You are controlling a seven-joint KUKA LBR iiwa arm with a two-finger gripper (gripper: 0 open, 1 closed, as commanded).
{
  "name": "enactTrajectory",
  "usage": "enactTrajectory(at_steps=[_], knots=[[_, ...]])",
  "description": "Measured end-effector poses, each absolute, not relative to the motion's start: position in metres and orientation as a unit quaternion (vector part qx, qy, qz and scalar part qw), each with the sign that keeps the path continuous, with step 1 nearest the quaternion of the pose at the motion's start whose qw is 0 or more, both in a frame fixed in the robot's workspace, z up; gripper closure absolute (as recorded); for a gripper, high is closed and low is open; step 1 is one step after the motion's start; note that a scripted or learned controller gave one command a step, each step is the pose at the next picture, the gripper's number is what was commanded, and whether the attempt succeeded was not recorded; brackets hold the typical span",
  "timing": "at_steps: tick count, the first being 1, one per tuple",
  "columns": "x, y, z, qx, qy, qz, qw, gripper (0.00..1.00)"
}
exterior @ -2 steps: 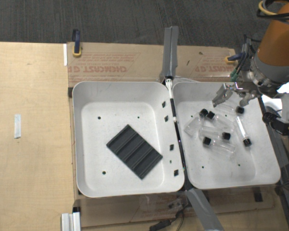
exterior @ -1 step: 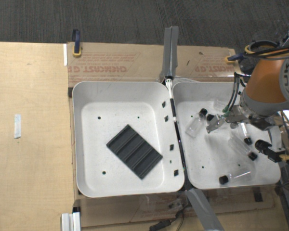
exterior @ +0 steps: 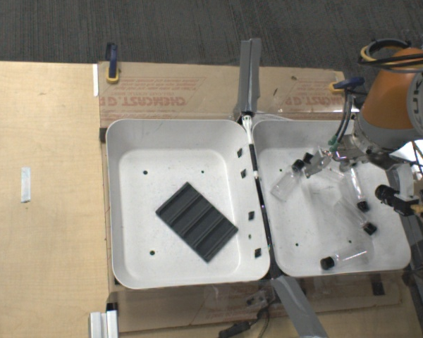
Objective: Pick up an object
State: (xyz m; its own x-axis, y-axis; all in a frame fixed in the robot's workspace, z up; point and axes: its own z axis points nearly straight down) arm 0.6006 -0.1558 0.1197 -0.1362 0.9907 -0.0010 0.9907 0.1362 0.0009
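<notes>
A dark grey ribbed slab (exterior: 196, 222) lies at a slant in the middle of the left bin (exterior: 127, 189). Several clear plastic tubes with black caps are scattered in the right bin (exterior: 285, 255): one (exterior: 285, 183) at the upper left, one (exterior: 354, 186) near the middle right, one (exterior: 344, 259) by the front rim. My gripper (exterior: 333, 159) hangs low over the upper part of the right bin, between the first two tubes. I see nothing clearly held in it.
A small loose black cap (exterior: 369, 227) lies at the right of the right bin. The raised divider (exterior: 254, 182) runs between the bins. Cardboard with two clamps (exterior: 111, 62) lies behind them. The wooden bench top (exterior: 42, 189) spreads to the left.
</notes>
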Motion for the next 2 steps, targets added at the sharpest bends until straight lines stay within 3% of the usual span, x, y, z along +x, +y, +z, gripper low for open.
enactTrajectory(at_steps=[1, 2], knots=[[0.6268, -0.1218, 0.0926, 0.636, 0.771, 0.0001, 0.001, 0.00], [0.6267, -0.1234, 0.1018, 0.638, 0.770, 0.0001, 0.002, 1.00]])
